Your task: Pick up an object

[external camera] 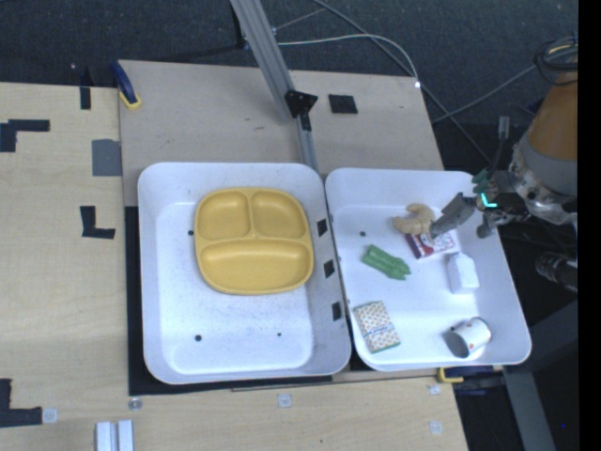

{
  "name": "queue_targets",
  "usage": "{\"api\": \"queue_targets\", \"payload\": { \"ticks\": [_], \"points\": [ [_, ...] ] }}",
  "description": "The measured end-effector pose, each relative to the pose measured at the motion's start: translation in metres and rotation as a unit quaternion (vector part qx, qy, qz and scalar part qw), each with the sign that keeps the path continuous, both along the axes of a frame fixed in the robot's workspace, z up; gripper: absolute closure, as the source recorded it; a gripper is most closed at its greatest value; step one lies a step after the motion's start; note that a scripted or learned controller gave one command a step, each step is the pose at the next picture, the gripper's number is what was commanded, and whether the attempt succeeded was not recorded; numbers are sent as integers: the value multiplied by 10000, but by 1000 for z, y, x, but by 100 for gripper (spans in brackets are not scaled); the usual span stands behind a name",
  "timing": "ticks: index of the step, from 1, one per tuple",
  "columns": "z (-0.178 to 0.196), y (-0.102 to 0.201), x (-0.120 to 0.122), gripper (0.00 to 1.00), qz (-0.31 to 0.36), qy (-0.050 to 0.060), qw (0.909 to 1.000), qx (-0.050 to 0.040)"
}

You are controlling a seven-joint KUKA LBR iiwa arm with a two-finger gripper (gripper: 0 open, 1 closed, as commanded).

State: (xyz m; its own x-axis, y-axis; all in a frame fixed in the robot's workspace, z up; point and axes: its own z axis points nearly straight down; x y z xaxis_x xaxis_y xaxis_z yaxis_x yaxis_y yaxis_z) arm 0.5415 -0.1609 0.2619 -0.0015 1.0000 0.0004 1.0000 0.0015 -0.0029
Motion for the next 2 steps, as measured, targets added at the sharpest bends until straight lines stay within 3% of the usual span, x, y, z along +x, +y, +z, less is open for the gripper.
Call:
{"api": "queue_targets", "payload": {
  "ticks": [1,2],
  "points": [
    [0,0,0,0,1,-8,10000,-3],
    [-49,-3,8,0,-4,14,10000,-3]
  ]
}}
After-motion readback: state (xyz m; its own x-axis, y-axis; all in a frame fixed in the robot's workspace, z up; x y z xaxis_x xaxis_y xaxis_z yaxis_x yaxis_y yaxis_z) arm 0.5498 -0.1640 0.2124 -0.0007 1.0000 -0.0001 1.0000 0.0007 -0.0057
